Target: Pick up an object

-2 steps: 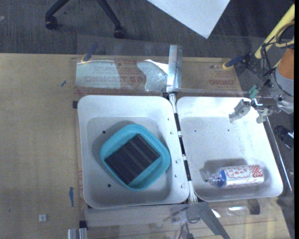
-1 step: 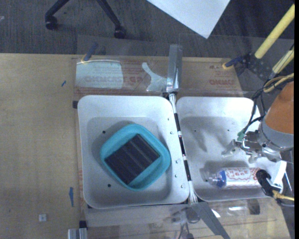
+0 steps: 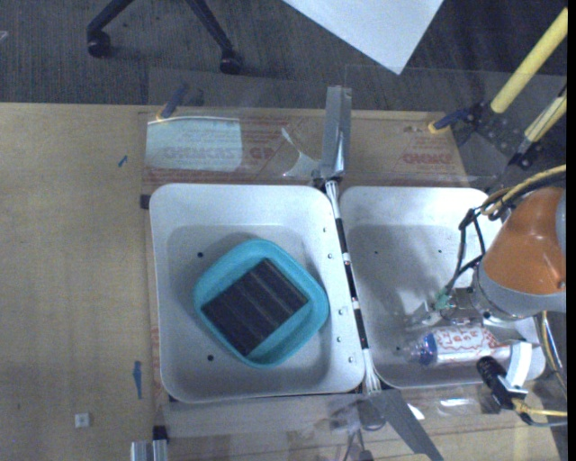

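Reaching in from the right of the camera view, the grey arm (image 3: 526, 261) with its orange band hangs low over the right bin (image 3: 396, 216), one of two shallow white bins side by side on a tan bench (image 3: 63, 270). The gripper (image 3: 430, 311) sits near the bin's front right quarter, just behind a bottle (image 3: 454, 344). How far the gripper is open cannot be told, for the tool is small and blurred here, and nothing can be seen in its hold.

The bottle is clear plastic with a red and white label. It lies on its side on the bin floor, close to the front wall, with its cap end pointing left. Whether the gripper touches it cannot be made out.

The left bin (image 3: 171, 234) carries a blue dish (image 3: 216, 279), set at an angle in the middle of the floor and well apart from the gripper. A dark ridged block (image 3: 254, 306) lies inside the dish and covers most of its bottom.

A thin strip runs between the two bins where their walls meet. Behind the bins, flat cardboard (image 3: 270, 144) with faded red print lies on the bench. Beyond the bench edge, on the dark floor, stand the legs and castors of a chair (image 3: 162, 27), and a white sheet (image 3: 369, 27) lies near the top of the view. Yellow bars (image 3: 531, 58) slant across the upper right corner.
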Robot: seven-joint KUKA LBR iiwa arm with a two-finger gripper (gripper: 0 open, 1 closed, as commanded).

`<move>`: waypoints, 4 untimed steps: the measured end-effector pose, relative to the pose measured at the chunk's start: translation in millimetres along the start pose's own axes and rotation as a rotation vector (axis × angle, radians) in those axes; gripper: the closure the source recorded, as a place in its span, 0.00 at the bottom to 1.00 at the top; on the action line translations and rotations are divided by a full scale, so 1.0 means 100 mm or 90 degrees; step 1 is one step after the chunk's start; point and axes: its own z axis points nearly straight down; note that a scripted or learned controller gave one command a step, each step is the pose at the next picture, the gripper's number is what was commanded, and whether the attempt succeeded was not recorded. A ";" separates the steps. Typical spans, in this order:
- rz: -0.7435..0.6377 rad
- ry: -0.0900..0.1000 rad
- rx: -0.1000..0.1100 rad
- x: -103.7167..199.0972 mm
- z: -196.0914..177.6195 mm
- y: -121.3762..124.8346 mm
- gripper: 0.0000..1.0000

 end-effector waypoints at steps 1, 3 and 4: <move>-0.054 0.000 -0.002 0.36 0.00 0.63 0.00; -0.104 -0.001 -0.001 0.11 0.00 0.89 0.00; -0.147 0.000 0.005 -0.07 -0.06 -0.02 0.00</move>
